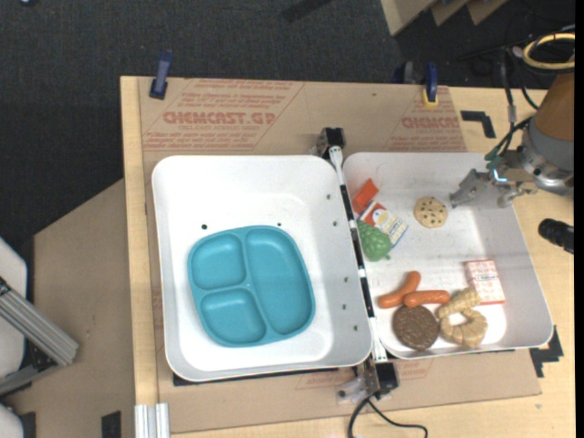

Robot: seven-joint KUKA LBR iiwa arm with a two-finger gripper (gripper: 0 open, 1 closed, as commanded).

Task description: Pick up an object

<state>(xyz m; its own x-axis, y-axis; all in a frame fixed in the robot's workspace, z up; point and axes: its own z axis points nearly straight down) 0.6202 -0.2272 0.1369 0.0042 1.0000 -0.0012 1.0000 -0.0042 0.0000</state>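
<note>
Hovering over the right bin (pixel 525 272) near its far right corner, gripper (pixel 476 190) with fingers spread and nothing between them. Just beside its tips, a cookie (pixel 430 212) flat on the bin floor. Sitting in the left bin (pixel 173 245), a teal divided plate (pixel 251 284).

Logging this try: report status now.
Gripper over right bin, nothing between fingers. Cookie just beside it, untouched. Nothing in the way.
</note>
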